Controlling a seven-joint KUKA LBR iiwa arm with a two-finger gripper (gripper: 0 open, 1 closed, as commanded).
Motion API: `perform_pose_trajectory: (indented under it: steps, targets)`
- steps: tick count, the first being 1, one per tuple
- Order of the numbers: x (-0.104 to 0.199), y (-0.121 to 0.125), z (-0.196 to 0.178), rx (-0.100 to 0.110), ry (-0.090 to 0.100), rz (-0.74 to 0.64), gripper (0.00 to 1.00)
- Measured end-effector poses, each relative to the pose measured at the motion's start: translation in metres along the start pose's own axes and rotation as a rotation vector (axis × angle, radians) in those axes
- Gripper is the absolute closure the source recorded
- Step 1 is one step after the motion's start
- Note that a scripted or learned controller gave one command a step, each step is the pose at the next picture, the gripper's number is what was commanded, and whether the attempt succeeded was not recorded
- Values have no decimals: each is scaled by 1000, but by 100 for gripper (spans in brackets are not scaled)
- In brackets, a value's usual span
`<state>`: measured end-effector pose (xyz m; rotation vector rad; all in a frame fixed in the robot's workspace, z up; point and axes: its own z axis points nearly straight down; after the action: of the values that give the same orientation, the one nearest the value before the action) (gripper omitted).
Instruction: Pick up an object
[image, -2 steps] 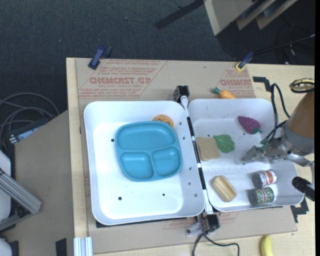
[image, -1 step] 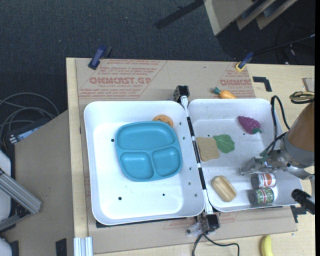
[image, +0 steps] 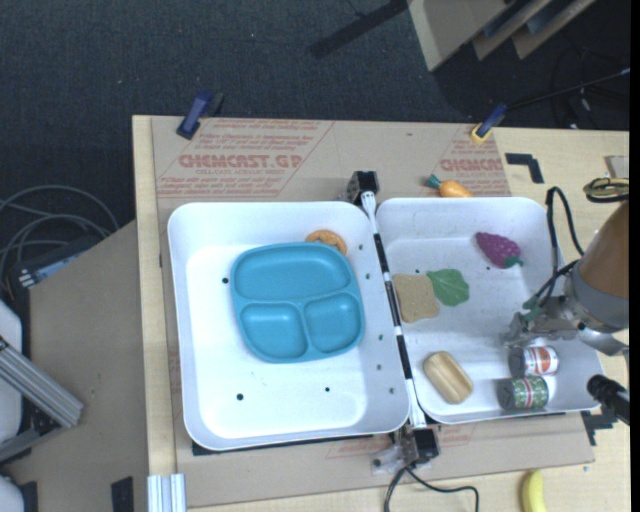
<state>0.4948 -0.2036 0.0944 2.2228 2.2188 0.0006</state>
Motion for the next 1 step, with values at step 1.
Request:
perform_pose_trajectory:
  steps: [1]
  targets:
    - [0,0,0,0,0,0,0]
